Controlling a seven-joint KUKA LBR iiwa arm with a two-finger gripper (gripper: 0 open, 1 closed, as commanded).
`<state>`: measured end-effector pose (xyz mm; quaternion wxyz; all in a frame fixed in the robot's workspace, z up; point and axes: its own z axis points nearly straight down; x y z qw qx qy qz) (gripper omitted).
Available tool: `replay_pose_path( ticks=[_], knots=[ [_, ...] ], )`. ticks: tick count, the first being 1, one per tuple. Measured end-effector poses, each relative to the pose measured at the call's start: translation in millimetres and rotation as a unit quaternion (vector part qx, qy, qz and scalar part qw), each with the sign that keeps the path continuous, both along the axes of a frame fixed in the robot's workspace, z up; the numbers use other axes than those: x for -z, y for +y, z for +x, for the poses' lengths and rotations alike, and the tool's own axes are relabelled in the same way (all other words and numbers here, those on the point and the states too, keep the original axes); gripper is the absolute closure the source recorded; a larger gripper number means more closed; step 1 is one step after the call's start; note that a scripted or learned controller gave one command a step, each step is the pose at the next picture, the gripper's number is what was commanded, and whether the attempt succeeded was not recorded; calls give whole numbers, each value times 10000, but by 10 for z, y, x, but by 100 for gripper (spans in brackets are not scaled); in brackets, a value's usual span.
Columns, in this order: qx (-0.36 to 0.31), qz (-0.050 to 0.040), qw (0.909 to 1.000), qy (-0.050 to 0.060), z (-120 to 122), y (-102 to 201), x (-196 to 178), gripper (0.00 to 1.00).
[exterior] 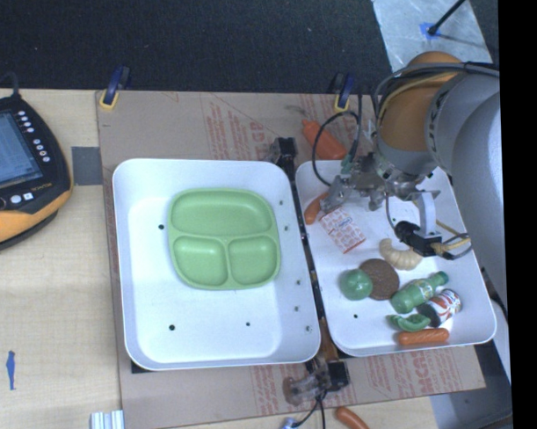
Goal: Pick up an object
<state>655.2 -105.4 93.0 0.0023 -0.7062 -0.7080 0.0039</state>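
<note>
- Two white bins side by side on cardboard; left bin (147, 257) holds a green divided plate (224, 237) with bare floor all round it, most toward the near edge.
- Right bin (343, 334) crowded along near and right sides; open floor at near-left corner.
- Arm (441, 115) in from right, covering far-right part of right bin; gripper (366, 184) low over far-left corner of that bin. Claw state: cannot tell, hidden among cables and brackets.
- Nearest item: packet (344, 230), white with red print, flat, just below gripper, apart from it.
- Orange piece (312, 209) at left rim beside packet.
- Further toward near edge: green ball (356, 284) touching brown disc (380, 277); pale banana (400, 254); green bottle (419, 293); red-white can (443, 306); orange sausage (422, 337) against near rim.
- Black cable loops beside banana.
- Pendant (16, 174) at far left, well clear.
</note>
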Motion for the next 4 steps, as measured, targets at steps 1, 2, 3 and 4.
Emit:
replay_pose_path(
  ticks=[1, 2, 3, 4],
  knots=[
    [-1, 9, 10000, -36, 12, -59, -88, 0],
    [-14, 5, 10000, -25, -744, -107, 15, 0],
    [-38, -7, 10000, -17, -744, -119, -88, 100],
    [-11, 13, 10000, -36, -704, 397, -994, 100]
  ],
)
